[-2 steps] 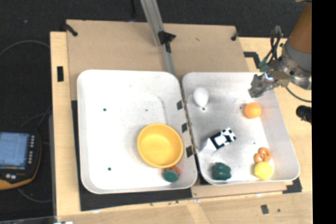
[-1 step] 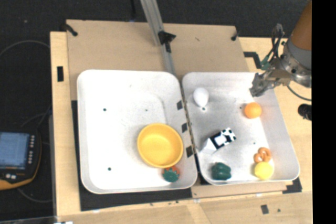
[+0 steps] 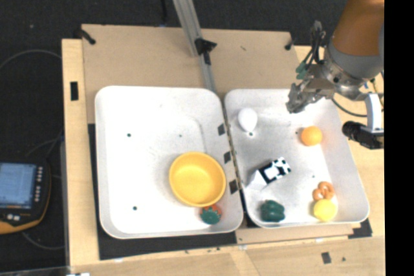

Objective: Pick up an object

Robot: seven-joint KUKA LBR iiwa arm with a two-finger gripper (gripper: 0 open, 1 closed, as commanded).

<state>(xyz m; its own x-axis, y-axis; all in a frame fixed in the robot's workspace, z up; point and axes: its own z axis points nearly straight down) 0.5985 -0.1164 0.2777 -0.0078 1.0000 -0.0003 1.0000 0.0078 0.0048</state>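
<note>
My gripper (image 3: 296, 103) hangs over the far edge of the right bin (image 3: 346, 168), near its back right part, with nothing visibly held. Below it in that bin lie an orange ball (image 3: 311, 136), a white egg-shaped thing (image 3: 247, 119), a black-and-white block (image 3: 272, 172), a dark green lump (image 3: 272, 210), a small orange ring-like toy (image 3: 323, 191) and a yellow ball (image 3: 325, 209). The orange ball is the closest, a short way in front of the gripper and to its right.
The left bin (image 3: 129, 139) holds a yellow bowl (image 3: 197, 178) with a small teal and red toy (image 3: 211, 214) at its front edge. A grey metal pole (image 3: 184, 3) slants down to the seam between the bins. A handheld pendant (image 3: 22, 194) lies off the bench at left.
</note>
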